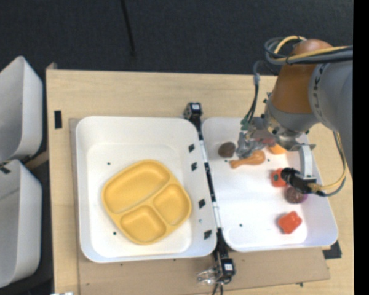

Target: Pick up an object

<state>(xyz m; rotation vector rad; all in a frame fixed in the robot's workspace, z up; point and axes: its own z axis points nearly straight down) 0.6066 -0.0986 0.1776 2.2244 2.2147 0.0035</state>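
Note:
My gripper (249,144) hangs low over the back left part of the right bin (258,235). Directly below and in front of it lies an orange-tan drumstick-shaped piece (248,160). A small brown round object (226,149) sits just to the gripper's left. An orange piece (277,147) peeks out from behind the gripper on its right. A small red piece (278,177), a dark purple round piece (295,195) and a red block (289,222) lie further toward the bin's front right.
The left bin (89,134) holds a yellow divided plate (146,200). A ridge with black clips (204,165) separates the two bins. A white bracket with a yellow cable (306,165) hangs off the wrist above the red piece.

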